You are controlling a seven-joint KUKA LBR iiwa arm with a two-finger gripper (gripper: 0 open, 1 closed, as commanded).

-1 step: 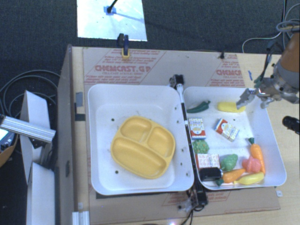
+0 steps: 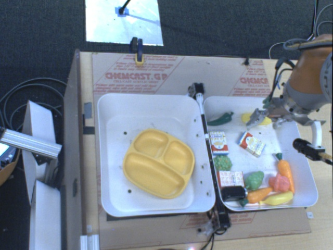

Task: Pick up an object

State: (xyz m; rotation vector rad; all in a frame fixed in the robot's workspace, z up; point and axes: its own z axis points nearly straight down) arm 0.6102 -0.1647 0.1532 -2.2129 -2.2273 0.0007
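While hovering, hand | grip state unclear | above flat yellow piece | glossy white bin

Right bin front crowded with toys, centre bare — left bin mostly tray

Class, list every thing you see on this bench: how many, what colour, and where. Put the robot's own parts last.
Bins: 2, white, side by side on the bench.
Tray: 1, yellow, three compartments, in the left bin.
Pepper: 1, green, right bin, far left corner.
Cartons: 3, red and white, right bin; one left, one middle, one near.
Broccoli: 1, green, between the left and near cartons.
Green vegetable: 1, right bin, near side.
Carrots: 2, orange, right bin, near right; second.
Yellow item: 1, near rim.
Black item: 1, near rim.
Arm: 1, grey and orange, from the right.
End effector: 1, over the right bin's far side.
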